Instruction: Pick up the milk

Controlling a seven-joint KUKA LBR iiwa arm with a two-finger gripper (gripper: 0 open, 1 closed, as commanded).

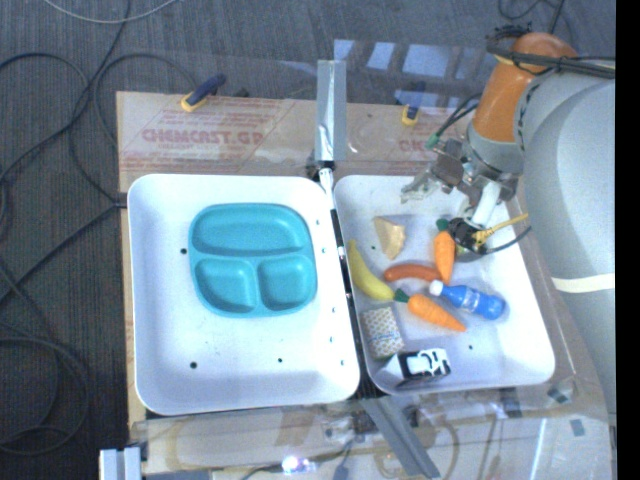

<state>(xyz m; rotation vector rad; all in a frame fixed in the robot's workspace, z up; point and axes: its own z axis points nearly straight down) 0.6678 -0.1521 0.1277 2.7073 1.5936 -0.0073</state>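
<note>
**Pincer** (432,182): located over the far end of the right bin (522,350), close to the far wall. The camera view does not show whether it is apart or together; the state cannot be told.

**Milk** (425,364): small black-and-white carton lying on its side against the near wall of the right bin. It is well apart from the pincer, on the viewer's side of it, with the length of the bin floor between them.

**Items between the pincer and the milk, in order of distance from the pincer:**

1. Pale wedge (391,236): near the pincer, toward the viewer and slightly to the view's left.
2. First carrot (445,255): near the pincer, toward the viewer, lying lengthwise away from it.
3. Red sausage (410,271): beyond the wedge, just beside the first carrot's lower end.
4. Banana (366,273): to the view's left of the sausage, along the bin's inner wall.
5. Second carrot (436,311) and blue bottle (475,302): side by side, the bottle's white cap close to the carrot.
6. Checked square (381,330): just beside the milk, on its view-left side.

**Left bin** (160,218): well apart from the pincer, to the view's left. It holds a blue tray (253,258) with three compartments
</note>
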